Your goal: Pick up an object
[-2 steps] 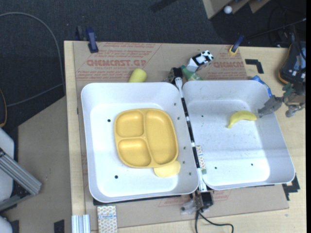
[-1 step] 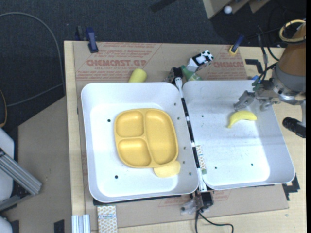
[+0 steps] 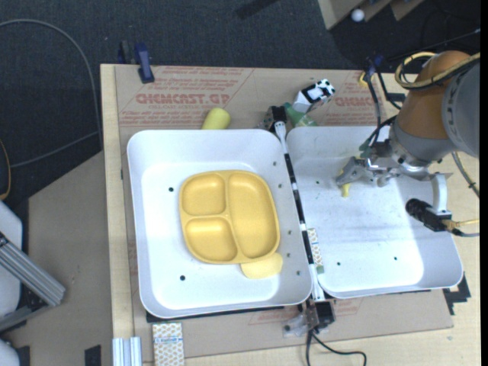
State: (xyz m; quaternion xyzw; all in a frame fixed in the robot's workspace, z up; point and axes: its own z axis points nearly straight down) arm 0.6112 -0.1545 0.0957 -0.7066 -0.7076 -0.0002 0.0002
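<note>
You'll find the gripper (image 3: 352, 175) low over the right bin (image 3: 381, 265), toward its twelve o'clock edge, and you cannot tell from this angle how it is set. A small yellow piece (image 3: 345, 191) lies on the bin floor just at six o'clock of the gripper tip, seemingly apart from it. In the left bin (image 3: 152, 204) sits a yellow divided plate (image 3: 229, 216), with a pale yellow block (image 3: 261, 266) touching its five o'clock edge, well apart from the gripper.
</note>
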